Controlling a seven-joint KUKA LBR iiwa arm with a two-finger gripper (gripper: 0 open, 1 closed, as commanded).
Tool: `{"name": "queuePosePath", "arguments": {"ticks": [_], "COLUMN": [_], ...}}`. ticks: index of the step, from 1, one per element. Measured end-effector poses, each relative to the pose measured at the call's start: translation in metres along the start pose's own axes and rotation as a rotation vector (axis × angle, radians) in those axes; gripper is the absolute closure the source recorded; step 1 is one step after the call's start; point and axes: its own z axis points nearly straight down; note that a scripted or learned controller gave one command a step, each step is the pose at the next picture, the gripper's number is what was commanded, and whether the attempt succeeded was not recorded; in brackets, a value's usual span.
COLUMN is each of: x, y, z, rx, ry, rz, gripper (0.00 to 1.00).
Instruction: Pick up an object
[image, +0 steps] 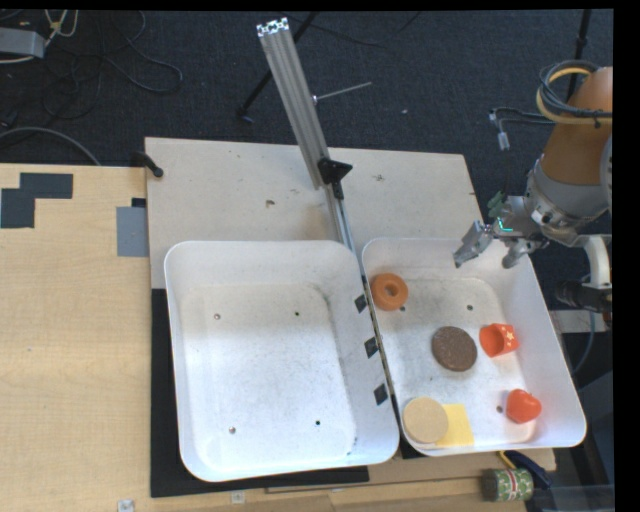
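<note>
My gripper (493, 249) hangs above the far right corner of the right bin (548, 330), its two fingers spread apart with nothing between them. Below it in that bin lie an orange ring (389, 291) at the far left, a brown disc (454, 349) in the middle, an orange cup-like piece (498, 339) beside the disc, a red-orange lump (522, 405) near the right wall, and a tan round disc (426, 420) resting next to a yellow square (458, 425) at the near edge.
The left bin (200, 290) sits beside the right one, with black clips (371, 346) along the shared wall. A slanted aluminium bar (300, 110) rises from behind the bins. A small green can (510, 486) lies off the bench's near right edge.
</note>
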Motion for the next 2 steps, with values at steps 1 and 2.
{"name": "queuePosePath", "arguments": {"ticks": [1, 2], "x": [-0.007, -0.006], "y": [-0.002, -0.003], "z": [0.061, 0.115], "rx": [0.005, 0.005], "ry": [0.001, 0.001], "rz": [0.004, 0.003], "gripper": [0.0, 0.0]}}
